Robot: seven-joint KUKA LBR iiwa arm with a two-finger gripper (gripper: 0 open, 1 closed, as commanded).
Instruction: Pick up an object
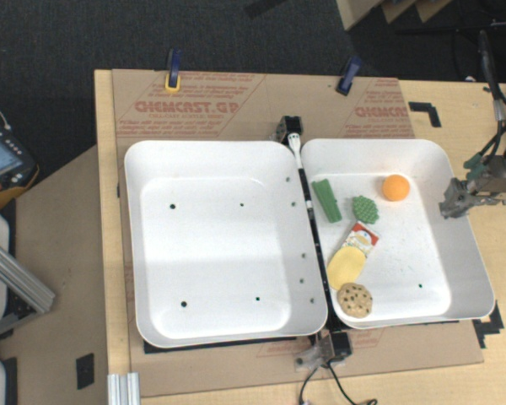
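Pincer [452, 202] hovers at the right bin's [465, 251] edge (grip state unclear), well apart from the orange ball [395, 187]

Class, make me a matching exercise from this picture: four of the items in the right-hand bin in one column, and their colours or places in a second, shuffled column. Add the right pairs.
Column one:
1. ball
2. cookie
3. long block
4. small bumpy piece

Column two:
A. brown with dark chips, nearest the bin's front edge
B. green, lying beside the divider between the bins
C. orange, toward the back of the bin
D. green, between the long block and the ball

Pairs: 1-C, 2-A, 3-B, 4-D
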